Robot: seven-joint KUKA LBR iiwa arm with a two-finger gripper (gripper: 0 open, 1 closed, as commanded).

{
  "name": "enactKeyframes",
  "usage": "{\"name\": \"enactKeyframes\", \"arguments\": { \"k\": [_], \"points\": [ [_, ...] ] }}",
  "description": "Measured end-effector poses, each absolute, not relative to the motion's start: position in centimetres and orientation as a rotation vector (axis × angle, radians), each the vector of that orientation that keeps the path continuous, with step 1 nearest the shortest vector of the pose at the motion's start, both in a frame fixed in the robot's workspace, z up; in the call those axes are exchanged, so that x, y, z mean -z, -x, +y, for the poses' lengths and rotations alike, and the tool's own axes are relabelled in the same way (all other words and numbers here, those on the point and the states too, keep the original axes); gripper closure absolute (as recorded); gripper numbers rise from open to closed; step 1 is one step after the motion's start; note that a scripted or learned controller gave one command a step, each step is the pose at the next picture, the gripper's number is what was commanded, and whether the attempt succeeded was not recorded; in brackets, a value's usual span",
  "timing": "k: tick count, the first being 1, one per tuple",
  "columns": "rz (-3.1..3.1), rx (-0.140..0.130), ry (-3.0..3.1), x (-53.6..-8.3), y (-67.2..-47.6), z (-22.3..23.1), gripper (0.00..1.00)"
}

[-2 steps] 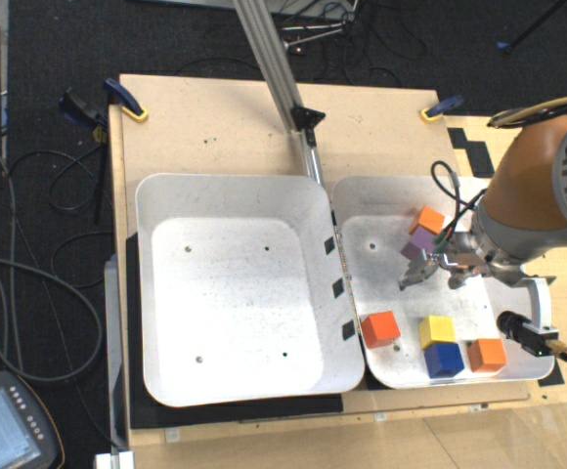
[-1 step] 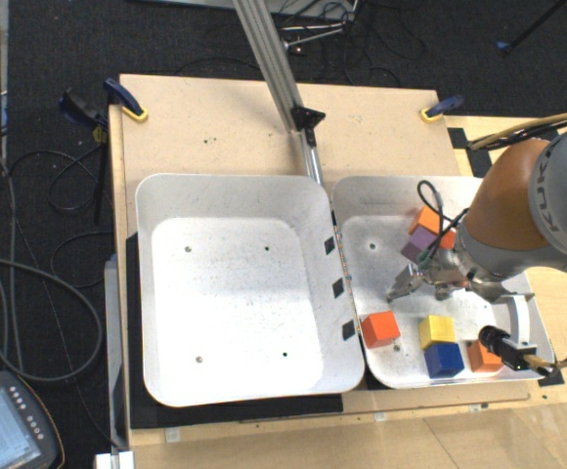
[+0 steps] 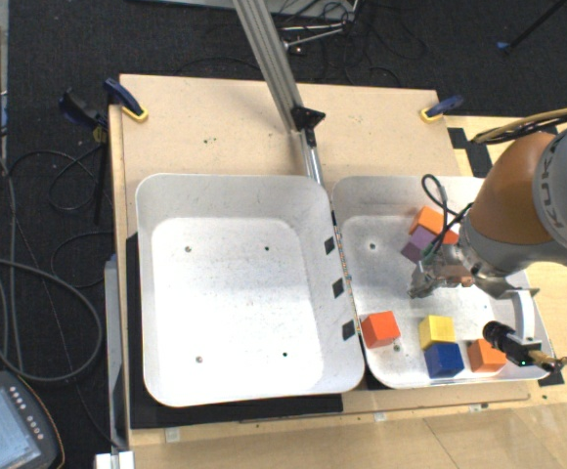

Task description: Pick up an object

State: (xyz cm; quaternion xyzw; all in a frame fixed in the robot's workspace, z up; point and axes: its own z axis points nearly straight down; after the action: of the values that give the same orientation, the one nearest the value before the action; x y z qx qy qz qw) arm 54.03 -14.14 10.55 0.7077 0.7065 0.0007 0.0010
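In the right bin (image 3: 381,374), the end effector (image 3: 426,283), grip state impossible to tell, hovers just below the purple block (image 3: 414,248) and orange block (image 3: 426,222), nearest candidates.

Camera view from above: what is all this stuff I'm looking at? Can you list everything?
Bins: 2, white, side by side on the bench; left bin, right bin.
Orange blocks: 3, in the right bin; one at its back, one near the divide, one at the front right.
Purple block: 1, just in front of the back orange one.
Yellow block: 1, front of right bin.
Blue block: 1, just in front of the yellow.
Clamps: 2, blue and yellow, bench's back corners.
Arm: 1, grey and orange, over the right bin; gripper low amid the blocks.
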Motion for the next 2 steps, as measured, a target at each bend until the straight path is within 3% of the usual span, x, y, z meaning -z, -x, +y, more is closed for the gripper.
{"name": "enactKeyframes", "arguments": {
  "k": [2],
  "points": [
    [2.222,-0.006,-2.213,-21.2,-53.7,-13.9,1.0]
  ]
}}
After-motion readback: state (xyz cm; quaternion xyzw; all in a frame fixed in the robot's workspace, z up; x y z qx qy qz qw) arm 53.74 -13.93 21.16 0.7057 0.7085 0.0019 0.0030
